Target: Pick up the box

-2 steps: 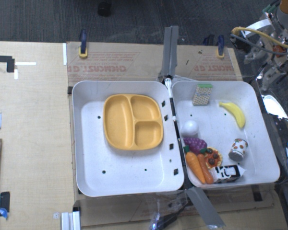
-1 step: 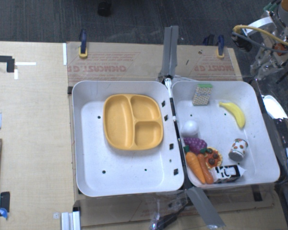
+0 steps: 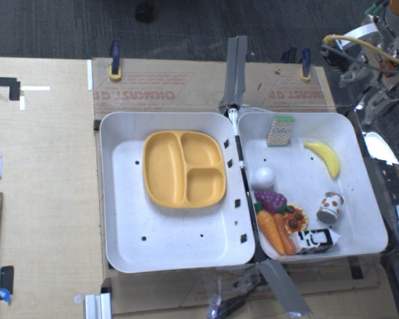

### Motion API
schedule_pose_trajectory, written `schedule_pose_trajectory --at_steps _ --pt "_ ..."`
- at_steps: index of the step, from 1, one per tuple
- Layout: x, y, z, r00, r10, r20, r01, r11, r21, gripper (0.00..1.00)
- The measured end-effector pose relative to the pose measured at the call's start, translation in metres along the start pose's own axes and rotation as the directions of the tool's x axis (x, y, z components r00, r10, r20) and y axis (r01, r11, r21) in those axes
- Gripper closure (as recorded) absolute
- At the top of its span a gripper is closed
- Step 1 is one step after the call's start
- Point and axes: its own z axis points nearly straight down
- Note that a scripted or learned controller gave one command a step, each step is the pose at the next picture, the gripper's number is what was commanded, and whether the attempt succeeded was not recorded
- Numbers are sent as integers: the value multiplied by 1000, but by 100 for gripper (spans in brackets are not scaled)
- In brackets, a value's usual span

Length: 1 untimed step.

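A small black-and-white box [image 3: 317,240] lies on its side at the front edge of the right bin [image 3: 359,178]. It rests against a carrot [image 3: 274,231] and a pizza slice toy [image 3: 294,219]. My gripper [image 3: 378,88] hangs beyond the bin's back right corner, far from the box, amid cables and metal parts.
The right bin also holds a green-topped speckled sponge block [image 3: 280,131], a banana [image 3: 324,157], a white ball [image 3: 262,176], purple grapes [image 3: 270,199] and a small can [image 3: 330,207]. A yellow divided plate [image 3: 184,168] lies in the left bin [image 3: 120,198]. A metal divider [image 3: 236,78] stands between the bins.
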Motion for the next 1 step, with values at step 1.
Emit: schedule_pose_trajectory --at_steps 1 --pt "6 -27 136 1000 4 -4 -4 1000 1 0"
